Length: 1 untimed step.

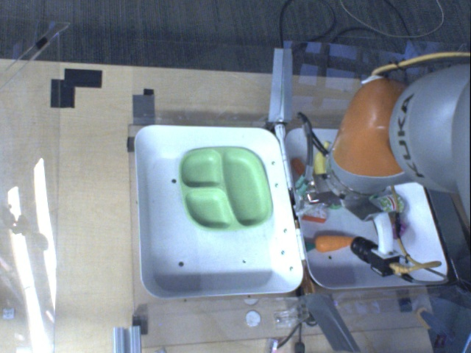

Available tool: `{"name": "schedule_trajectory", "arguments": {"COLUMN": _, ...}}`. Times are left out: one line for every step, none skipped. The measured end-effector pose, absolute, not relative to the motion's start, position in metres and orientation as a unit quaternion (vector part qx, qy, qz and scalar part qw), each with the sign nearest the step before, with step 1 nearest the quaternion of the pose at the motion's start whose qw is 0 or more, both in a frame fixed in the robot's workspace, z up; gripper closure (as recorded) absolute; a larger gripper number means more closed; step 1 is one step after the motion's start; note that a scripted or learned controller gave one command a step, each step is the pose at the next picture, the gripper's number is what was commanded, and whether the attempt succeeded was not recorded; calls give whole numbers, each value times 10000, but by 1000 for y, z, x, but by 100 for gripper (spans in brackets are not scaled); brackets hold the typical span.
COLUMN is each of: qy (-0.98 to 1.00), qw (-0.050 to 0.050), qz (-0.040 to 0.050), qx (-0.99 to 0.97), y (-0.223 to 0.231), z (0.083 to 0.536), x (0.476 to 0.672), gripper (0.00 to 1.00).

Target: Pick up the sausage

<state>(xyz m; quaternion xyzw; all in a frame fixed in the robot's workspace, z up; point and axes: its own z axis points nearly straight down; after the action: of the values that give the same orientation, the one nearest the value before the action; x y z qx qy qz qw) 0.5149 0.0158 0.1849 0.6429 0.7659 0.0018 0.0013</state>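
Over the right bin (433, 230), arm hangs low, wrist bulk hiding much of the floor. The pincer (316, 195) is down near the bin's left wall; spread or pressed together, I cannot tell. Likely sausage (296, 166): reddish-brown stub against that wall, just beyond the pincer, partly covered. A red scrap (315, 216) lies just beside the pincer too, so which is the target is uncertain. Carrot (333, 243) lies toward the front, apart from both. Left bin (158, 219) carries a green tray (224, 186) — out of the way. Judgement: the low, wall-side pose suits a reach for the sausage — the wall may crowd the grasp.
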Motion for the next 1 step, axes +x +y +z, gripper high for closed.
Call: {"name": "schedule_trajectory", "arguments": {"qy": 7964, "qw": 21, "qz": 16, "qx": 6047, "y": -35, "z": 185, "x": 596, "gripper": 100}}
